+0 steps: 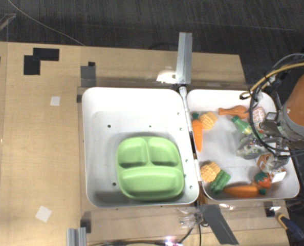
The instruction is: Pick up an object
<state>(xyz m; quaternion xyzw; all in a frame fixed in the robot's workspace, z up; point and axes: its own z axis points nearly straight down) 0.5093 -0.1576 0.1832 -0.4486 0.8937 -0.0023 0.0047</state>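
The right bin (221, 142) holds several toy foods. A corn cob (208, 120) and a carrot (197, 135) lie by its left wall. Along its back are a drumstick (233, 110) and a small green piece (240, 123). Near the front lie a second corn cob (209, 171), a green vegetable (221, 181), a long orange piece (240, 190) and a red tomato-like piece (262, 179). My gripper (251, 148) hangs low over the right half of this bin, between the green piece and the tomato. I see nothing held in it.
The left bin (101, 117) holds a green divided plate (150, 167) towards its front. A metal post (184, 58) stands behind the wall between the bins. The arm and its cables (295, 111) cover the right bin's right edge.
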